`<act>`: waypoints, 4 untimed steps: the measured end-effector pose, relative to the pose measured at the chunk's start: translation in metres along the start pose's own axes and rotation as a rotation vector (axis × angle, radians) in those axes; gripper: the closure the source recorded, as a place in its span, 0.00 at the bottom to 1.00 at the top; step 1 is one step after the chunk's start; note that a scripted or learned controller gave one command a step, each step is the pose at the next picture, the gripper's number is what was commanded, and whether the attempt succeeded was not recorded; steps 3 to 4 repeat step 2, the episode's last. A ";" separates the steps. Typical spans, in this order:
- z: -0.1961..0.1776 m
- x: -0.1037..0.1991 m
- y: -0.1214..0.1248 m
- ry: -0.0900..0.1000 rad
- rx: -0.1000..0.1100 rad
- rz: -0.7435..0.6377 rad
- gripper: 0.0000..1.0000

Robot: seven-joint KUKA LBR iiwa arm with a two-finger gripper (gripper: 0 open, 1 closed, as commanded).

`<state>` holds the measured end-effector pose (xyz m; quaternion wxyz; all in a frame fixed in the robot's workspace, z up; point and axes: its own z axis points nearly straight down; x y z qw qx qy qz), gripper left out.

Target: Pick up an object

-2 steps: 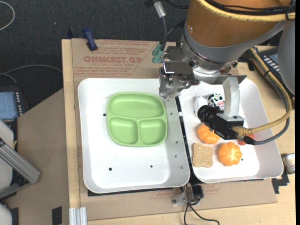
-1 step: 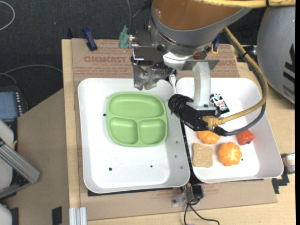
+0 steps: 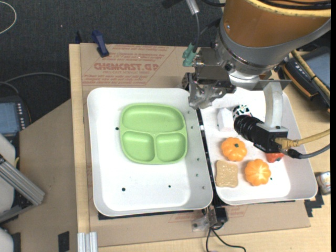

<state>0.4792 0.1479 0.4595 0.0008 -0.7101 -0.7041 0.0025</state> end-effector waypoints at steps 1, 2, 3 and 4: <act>0.054 -0.046 0.000 0.000 0.002 -0.003 1.00; 0.046 0.014 0.000 0.004 -0.007 -0.015 1.00; 0.046 0.014 0.000 0.004 -0.007 -0.015 1.00; 0.046 0.014 0.000 0.004 -0.007 -0.015 1.00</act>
